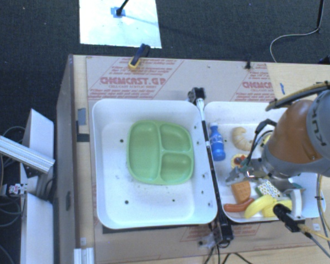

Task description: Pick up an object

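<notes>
1. The end effector (235,174) hung over crowded toys in the right bin (225,110), near the counter's front edge; finger state could not be told.
2. Risk, as judged: tight packing of cracker (241,191), banana (260,206) and sausage (235,206) could cause a slip.

- We see the arm (311,133) reaching in from the right, bulky and grey, with its orange band turned toward the camera.
- We find the wrist bent down and leftward, a black cable looping along its left side.
- We place the gripper (235,175) low at the arm's left end, its metal fingers pointing left and down.
- We cannot tell how the fingers stand.
</notes>
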`<action>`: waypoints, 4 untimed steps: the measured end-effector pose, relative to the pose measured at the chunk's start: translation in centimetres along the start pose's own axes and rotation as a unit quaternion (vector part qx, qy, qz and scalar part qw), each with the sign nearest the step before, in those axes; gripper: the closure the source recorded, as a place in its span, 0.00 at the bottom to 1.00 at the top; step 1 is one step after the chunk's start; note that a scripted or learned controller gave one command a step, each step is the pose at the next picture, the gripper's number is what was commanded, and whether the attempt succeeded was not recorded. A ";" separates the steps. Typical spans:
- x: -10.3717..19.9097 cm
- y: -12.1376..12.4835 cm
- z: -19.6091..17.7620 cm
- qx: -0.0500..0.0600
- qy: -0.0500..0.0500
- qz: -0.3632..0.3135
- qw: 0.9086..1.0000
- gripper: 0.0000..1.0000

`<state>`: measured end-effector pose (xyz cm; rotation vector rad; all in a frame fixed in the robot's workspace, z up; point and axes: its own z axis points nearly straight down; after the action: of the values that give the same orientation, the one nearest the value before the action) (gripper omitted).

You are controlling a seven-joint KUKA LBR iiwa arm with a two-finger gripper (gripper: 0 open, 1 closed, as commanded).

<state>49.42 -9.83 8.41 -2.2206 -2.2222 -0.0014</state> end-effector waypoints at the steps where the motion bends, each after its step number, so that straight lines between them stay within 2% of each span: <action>1: 0.0 8.4 -0.1 -0.001 0.000 -0.001 1.000 0.00; 2: -1.4 7.6 0.0 0.000 -0.001 0.000 1.000 0.00; 3: -1.5 5.2 0.0 0.000 0.000 0.000 1.000 0.00; 4: -1.5 5.3 -1.1 -0.001 0.000 -0.001 1.000 1.00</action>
<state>54.75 -11.32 9.50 -2.2197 -2.2257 -0.0029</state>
